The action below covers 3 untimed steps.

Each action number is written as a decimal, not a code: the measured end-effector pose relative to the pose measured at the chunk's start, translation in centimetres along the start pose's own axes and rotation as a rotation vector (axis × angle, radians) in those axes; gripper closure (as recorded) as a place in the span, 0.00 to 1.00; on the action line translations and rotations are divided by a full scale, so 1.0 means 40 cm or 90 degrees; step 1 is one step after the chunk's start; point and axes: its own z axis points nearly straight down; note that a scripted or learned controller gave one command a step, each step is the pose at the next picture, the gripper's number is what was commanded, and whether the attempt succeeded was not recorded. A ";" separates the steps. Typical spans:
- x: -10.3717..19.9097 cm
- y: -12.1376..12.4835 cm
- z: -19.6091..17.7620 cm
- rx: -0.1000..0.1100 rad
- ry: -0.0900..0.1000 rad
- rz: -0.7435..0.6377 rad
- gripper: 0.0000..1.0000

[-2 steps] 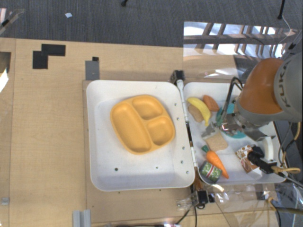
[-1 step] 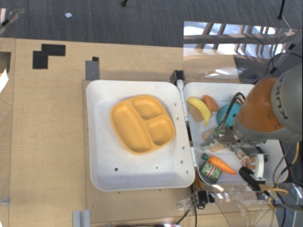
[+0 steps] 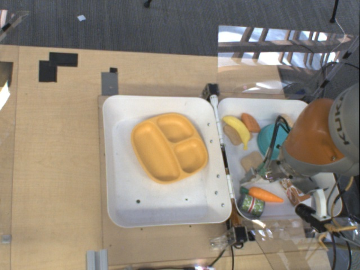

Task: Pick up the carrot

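Observation:
The carrot [image 3: 266,194] is a small orange toy with a green top. It lies flat near the front of the right bin [image 3: 298,102], its tip pointing right. My gripper [image 3: 266,173] hangs just behind and above the carrot, under the arm's orange band [image 3: 313,135]. Nothing shows as lifted, and the carrot rests on the bin floor.
A green can [image 3: 251,206] touches the carrot's front left. A tan block [image 3: 251,161], a banana [image 3: 237,129], an orange-red piece [image 3: 251,122] and a teal cup [image 3: 271,139] sit behind. The left bin [image 3: 121,167] holds a yellow divided plate [image 3: 168,147].

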 end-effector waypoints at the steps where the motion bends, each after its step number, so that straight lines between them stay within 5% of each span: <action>1: -0.002 0.000 -0.001 -0.001 0.000 -0.213 0.00; 2: -0.014 -0.007 0.001 0.003 0.002 0.073 0.00; 3: -0.025 -0.007 0.001 0.001 0.001 0.008 0.00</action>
